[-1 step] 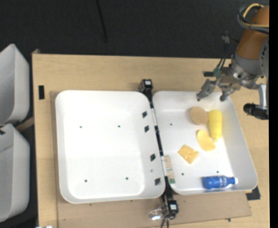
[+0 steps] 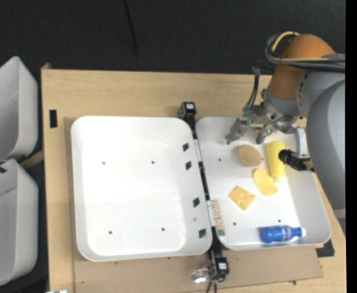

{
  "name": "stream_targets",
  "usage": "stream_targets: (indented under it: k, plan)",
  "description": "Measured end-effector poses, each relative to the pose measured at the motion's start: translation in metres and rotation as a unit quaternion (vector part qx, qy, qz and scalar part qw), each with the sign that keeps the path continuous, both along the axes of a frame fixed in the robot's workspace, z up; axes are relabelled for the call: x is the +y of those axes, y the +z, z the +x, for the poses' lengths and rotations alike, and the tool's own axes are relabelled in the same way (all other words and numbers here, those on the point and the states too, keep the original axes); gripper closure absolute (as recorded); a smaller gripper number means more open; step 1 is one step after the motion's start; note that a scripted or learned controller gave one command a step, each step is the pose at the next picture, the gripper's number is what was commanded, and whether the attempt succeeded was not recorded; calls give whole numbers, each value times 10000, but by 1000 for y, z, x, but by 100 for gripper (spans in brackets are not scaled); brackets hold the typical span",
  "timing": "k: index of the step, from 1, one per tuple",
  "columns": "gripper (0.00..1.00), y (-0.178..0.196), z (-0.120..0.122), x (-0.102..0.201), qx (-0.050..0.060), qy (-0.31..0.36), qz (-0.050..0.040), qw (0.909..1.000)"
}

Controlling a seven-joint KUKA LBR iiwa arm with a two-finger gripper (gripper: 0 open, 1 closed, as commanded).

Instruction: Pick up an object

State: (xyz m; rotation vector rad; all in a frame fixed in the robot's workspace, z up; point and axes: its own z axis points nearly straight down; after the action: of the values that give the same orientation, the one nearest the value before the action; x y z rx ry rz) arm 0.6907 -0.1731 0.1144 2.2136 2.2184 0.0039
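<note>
Two fingers (image 2: 234, 134) of the gripper (image 2: 248, 134) are spread wide apart, and nothing sits between them. They hang just above a round tan thing like a cookie (image 2: 249, 155) in the right bin (image 2: 300, 215). Close by lie a yellow banana (image 2: 275, 159), a flat yellow piece (image 2: 265, 182), an orange cheese block (image 2: 241, 197) and a blue bottle (image 2: 281, 233). I think nothing is picked up yet. Going down, closing and lifting are all left to do. Beside it is the left bin (image 2: 129, 133).
</note>
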Motion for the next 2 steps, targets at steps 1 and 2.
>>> stream_targets:
  k: [1,2]
  plan:
    - [0,-8,-64,-9,-22,-11,-9,10000]
    - [0,-9,-34,11,-18,15,-2,10000]
